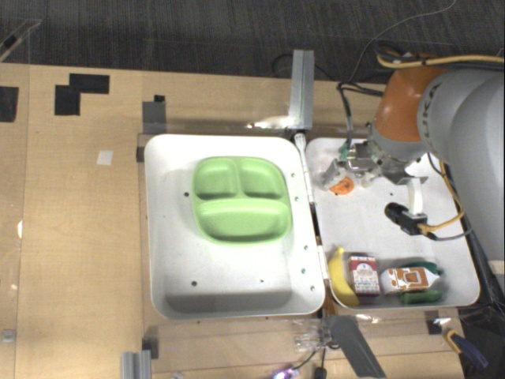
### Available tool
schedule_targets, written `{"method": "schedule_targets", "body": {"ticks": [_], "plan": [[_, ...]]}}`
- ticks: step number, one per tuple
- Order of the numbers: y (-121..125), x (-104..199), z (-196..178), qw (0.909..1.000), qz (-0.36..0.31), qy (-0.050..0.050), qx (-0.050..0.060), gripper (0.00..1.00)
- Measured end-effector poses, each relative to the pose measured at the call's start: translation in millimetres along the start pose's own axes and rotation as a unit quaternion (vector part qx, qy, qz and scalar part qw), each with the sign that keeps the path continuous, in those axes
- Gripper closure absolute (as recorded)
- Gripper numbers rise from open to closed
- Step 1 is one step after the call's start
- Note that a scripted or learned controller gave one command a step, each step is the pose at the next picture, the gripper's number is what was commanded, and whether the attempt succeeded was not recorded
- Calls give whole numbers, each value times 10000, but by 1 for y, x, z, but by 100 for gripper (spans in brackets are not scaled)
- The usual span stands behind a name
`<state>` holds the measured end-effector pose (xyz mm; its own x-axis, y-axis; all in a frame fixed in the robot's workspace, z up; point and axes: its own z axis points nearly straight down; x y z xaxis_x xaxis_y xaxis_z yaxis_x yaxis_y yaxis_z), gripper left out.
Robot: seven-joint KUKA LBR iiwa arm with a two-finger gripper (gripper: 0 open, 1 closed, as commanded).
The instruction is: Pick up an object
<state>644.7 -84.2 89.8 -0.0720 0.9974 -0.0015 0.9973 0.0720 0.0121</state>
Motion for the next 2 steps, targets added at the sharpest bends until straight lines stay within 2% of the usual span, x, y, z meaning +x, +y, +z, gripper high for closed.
{"method": "schedule_targets", "body": {"ticks": [1, 2], "plan": [[3, 1, -13, 10000, 2, 4, -36, 100], [-33, -2, -6, 9986, -518, 11, 41, 100]]}}
